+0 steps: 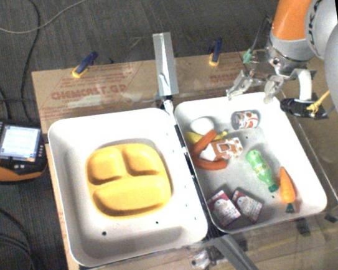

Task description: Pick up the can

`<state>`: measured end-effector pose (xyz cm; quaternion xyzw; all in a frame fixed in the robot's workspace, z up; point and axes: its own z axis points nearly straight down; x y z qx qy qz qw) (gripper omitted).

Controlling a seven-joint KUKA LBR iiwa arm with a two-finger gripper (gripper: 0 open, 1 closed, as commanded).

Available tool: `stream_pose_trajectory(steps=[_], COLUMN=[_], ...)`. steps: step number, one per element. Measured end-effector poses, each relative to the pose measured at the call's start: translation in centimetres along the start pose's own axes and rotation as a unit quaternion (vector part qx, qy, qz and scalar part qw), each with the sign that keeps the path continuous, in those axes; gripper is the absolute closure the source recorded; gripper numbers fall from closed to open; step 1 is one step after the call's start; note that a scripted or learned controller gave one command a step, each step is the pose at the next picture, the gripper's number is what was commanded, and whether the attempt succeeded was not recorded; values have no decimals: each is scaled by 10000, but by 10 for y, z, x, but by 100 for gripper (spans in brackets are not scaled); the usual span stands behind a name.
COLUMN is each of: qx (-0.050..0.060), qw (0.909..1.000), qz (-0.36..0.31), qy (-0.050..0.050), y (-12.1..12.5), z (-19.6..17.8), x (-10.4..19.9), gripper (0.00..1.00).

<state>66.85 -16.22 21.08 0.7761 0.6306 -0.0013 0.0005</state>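
A: We log the gripper (251, 86) at the far right, hanging over the far rim of the right bin (312, 169). Its two thin fingers (236, 89) are splayed apart, so the jaws stand open with nothing between them.

B: And the can (246, 119)?

A: We see it lying on its side in the far part of the right bin, near the far wall. It sits just near of the gripper, apart from it, untouched.

B: What lies around it?

A: To its left we note a white round object (201, 124) and an orange sausage-like piece (203, 141) curving beside a small printed carton (225, 149). On the near side of the can we mark a green bottle (261, 170), tilted, with a carrot (286, 186) just right of it. Two dark pouches (235, 206) rest side by side by the near wall.

B: The left bin?

A: We record a yellow divided tray (129, 178) in the middle of the left bin (71, 196). Both bins sit on a brown board (87, 93) on the surface. A handheld pendant (11, 150) with a lit screen lies on the floor at the far left.
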Motion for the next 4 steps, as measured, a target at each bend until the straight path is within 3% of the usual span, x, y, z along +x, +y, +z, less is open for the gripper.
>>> stream_pose_trajectory(steps=[1,2,3,4], qx=[11,16,18,3], qw=[9996,9999,9999,9990], qz=[-276,149,125,453], qy=[-5,62,33,11], y=[7,14,14,-7], z=[74,116,108,5], x=[-38,-42,-41,34], gripper=[0,0,100,100])
